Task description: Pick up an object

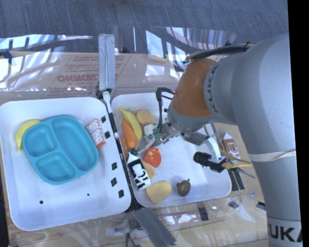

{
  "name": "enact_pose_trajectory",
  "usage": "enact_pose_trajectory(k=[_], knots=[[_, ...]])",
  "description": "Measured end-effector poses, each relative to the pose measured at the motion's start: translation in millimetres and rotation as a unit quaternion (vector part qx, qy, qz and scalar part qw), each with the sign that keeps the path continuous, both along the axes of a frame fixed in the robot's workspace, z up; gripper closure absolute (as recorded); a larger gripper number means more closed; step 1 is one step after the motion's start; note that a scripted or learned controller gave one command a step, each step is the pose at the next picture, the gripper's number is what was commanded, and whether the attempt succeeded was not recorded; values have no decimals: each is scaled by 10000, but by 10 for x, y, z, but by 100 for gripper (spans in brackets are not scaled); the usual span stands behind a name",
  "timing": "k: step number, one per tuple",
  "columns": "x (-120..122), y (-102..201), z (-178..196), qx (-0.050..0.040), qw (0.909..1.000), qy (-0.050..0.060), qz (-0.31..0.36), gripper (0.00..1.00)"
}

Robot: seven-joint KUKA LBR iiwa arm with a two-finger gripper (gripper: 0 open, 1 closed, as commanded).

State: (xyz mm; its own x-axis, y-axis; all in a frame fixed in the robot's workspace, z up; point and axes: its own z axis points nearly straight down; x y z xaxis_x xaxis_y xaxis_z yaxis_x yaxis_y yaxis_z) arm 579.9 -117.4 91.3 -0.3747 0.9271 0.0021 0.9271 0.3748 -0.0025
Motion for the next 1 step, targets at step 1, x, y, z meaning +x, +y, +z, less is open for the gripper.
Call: enact_pose_trajectory(k=[1], knots=[[648, 11, 9, -10, 9923, -16, -1235, 0]])
